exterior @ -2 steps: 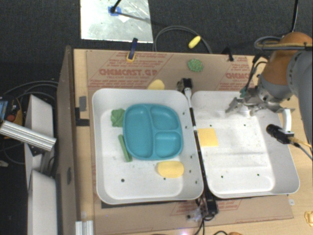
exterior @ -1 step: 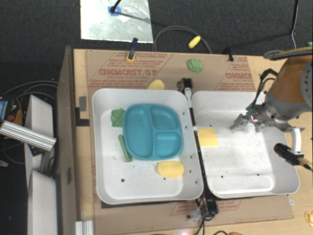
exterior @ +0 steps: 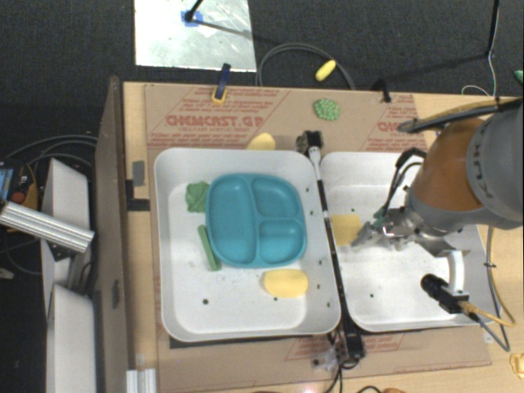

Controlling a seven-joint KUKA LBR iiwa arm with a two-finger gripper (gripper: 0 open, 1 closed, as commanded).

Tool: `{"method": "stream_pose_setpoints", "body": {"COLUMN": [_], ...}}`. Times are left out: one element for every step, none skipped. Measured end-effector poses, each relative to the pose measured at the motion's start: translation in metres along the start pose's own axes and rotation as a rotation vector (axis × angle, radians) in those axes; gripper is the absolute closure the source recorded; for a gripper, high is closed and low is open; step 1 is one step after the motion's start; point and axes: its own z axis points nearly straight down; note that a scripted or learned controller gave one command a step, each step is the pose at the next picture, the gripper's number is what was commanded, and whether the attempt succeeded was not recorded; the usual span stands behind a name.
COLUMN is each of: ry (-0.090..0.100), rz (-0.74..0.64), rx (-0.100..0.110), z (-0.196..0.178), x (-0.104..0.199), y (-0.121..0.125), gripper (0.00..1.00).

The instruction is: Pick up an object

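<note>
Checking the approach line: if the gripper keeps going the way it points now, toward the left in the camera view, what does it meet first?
Most likely the yellow piece in the right bin, just ahead of the gripper. Past it comes the divider between the bins. Height above the piece is unclear from this slanted view.

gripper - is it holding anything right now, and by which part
Cannot be told: the gripper sits right beside the yellow piece in the right bin, with no hold visible.

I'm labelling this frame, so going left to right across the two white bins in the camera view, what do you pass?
Green leafy piece → turquoise divided plastic plate → pale yellow block → gripper.
</note>
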Motion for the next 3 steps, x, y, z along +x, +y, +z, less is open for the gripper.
{"method": "stream_pose_setpoints", "body": {"ry": [-0.008,-0.011,-0.003], "rz": [0.009,0.001,0.007], "rx": [-0.011,-0.023,-0.002], "z": [0.013,-0.099,-0.062], "x": [-0.07,-0.089,-0.077], "y": [0.037,0.099,0.042], "gripper": [0.0,0.0,0.0]}}
